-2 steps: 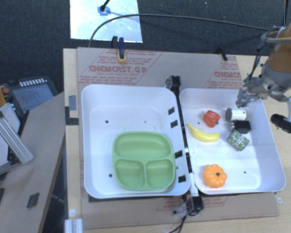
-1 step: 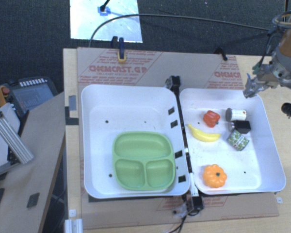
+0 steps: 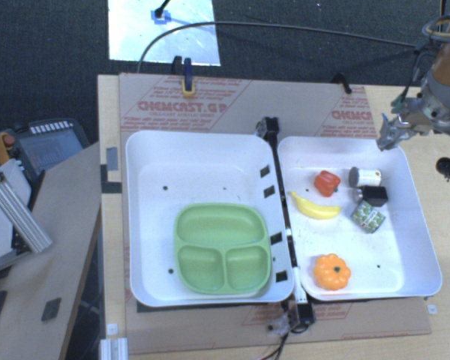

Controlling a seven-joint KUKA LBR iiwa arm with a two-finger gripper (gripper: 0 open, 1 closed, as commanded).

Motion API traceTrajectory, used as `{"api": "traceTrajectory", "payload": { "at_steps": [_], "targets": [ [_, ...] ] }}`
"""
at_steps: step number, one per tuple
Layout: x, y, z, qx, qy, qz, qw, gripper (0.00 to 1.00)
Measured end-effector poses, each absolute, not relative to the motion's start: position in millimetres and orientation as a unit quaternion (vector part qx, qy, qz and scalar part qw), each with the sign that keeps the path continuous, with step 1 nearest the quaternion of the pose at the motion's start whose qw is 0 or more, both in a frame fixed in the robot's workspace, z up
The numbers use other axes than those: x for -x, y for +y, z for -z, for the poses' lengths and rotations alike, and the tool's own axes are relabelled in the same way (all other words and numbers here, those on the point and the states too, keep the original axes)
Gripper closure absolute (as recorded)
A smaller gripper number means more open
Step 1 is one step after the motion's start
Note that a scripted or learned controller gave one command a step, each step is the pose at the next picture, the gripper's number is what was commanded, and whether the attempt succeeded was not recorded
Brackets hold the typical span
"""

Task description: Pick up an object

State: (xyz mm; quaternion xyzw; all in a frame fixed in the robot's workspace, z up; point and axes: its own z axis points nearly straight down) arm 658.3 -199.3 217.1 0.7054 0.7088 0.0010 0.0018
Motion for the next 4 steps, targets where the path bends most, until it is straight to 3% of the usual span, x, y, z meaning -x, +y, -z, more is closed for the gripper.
{"api": "traceTrajectory", "payload": {
  "at_steps": [1,4],
  "targets": [
    [-652.4,-149,-216,-0.704,0.71,-0.0012,0.0,1.0],
    [-607.3,-14,-217,-0.704,0.71,-0.0003,-0.001,1.0]
  ]
}}
